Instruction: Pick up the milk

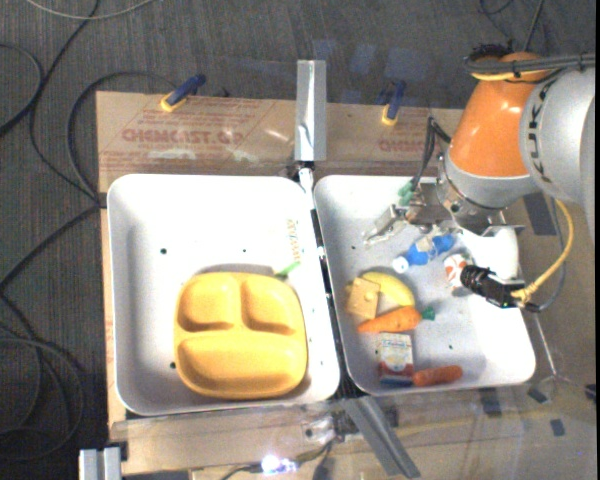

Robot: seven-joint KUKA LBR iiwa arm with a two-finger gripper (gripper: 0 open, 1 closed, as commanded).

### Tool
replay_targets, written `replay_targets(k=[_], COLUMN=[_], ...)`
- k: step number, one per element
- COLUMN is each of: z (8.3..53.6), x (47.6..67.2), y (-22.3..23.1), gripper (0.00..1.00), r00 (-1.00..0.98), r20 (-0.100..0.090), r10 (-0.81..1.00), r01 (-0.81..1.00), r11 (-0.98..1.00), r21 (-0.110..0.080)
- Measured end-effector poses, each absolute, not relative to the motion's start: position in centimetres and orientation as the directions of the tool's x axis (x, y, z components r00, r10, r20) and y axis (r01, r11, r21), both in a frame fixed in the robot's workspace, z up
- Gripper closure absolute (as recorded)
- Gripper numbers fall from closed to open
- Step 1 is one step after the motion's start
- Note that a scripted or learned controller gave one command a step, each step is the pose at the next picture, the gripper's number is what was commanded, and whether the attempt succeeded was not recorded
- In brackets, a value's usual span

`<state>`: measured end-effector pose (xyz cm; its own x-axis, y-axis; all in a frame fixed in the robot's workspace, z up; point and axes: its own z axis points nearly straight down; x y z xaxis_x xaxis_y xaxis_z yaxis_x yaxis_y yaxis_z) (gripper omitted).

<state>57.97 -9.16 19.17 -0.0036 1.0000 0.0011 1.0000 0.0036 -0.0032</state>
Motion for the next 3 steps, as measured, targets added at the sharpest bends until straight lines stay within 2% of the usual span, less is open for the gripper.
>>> replay_targets(k=[1,2,3], z=[8.8,12.6,18.1], x=[48.6,50.4,56.3], y=[-13.6,-9.8,-10.9], gripper=[0.0,0.0,0.0], r00=[-0.012,-0.033,-0.023], r20=[-0.002,0.0,-0.001], r10=[1.0,0.999,1.0], r01=[1.0,0.999,1.0], r11=[0.012,0.033,0.023], r21=[0.007,0.002,-0.002])
